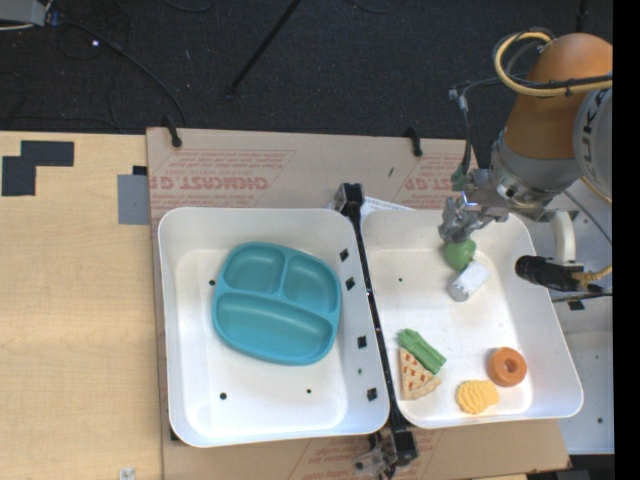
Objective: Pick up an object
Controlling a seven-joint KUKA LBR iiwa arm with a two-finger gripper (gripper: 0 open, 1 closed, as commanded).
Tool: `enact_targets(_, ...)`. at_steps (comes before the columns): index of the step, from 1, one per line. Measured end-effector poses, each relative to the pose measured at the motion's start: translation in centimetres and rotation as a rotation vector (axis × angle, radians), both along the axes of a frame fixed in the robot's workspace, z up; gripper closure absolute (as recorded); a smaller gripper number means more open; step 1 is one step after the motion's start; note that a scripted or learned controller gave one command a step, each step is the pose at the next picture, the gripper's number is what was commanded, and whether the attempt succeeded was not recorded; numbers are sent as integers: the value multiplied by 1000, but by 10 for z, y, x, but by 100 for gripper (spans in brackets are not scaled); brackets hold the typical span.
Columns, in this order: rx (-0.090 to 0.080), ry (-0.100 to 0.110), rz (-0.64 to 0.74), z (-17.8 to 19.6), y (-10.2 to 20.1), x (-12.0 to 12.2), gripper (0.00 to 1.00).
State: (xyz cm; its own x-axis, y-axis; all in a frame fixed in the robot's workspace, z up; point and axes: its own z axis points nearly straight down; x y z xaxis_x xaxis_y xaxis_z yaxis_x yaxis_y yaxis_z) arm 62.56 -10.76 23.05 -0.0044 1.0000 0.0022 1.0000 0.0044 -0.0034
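From above, the gripper [462, 230] sits low in the right bin [545, 383], right over a green object [460, 253]; whether it grips it I cannot tell. A white cylinder [467, 281] lies just beside.

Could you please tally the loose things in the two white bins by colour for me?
Teal: 1, the divided plate
Green: 1, the green lump under the gripper
White: 1, the white cylinder
Orange: 1, the ring
Yellow: 1, the ridged piece
Mixed green and tan: 1, the wedge
Total: 6
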Motion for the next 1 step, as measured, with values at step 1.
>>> enact_targets(1, 0, 2, 0, -11, 50, -4, 100)
